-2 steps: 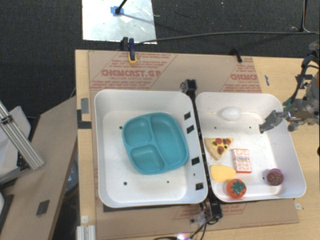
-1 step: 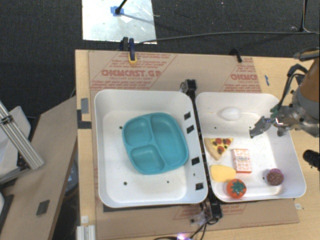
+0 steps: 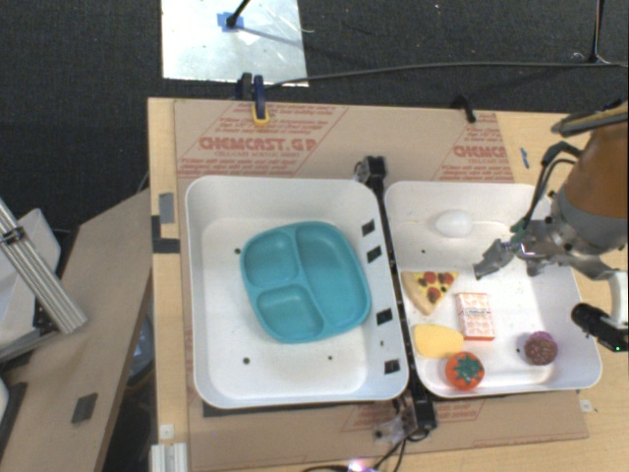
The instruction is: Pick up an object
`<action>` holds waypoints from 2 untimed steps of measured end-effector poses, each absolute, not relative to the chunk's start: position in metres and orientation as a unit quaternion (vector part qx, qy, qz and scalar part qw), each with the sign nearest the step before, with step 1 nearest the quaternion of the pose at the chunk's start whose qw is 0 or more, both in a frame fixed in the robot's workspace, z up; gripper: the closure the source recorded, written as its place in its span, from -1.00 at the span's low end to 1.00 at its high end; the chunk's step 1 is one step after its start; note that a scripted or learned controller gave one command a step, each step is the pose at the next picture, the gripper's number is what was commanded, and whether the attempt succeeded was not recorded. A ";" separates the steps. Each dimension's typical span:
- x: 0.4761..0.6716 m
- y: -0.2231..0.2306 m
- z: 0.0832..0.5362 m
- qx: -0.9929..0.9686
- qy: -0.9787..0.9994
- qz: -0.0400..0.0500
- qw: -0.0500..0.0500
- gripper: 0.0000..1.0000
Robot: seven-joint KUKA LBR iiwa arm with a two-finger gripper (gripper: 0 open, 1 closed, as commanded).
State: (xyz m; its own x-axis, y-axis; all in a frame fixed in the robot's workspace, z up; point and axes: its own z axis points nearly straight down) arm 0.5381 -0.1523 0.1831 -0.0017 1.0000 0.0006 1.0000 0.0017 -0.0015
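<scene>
The gripper [image 3: 491, 262] is hovering over the right bin [image 3: 590, 367] — just above the pizza slice [image 3: 430, 288], likely choosing — finger spread unclear.

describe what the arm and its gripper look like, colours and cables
The arm is grey with an orange band above the wrist. A dark cable loops alongside it. The gripper is dull grey metal with dark fittings, narrowing to slim fingers.
</scene>
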 end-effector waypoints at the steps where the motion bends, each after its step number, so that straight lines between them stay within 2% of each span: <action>1: 0.544 -0.148 0.123 -0.707 -0.707 0.001 0.001 -1.00; 2: 0.545 -0.149 0.137 -0.707 -0.707 -0.001 -0.001 1.00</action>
State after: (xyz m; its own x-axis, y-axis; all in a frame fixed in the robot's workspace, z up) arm 0.5453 -0.1492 0.1367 -0.0006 1.0000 -0.0008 1.0000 0.0006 0.0030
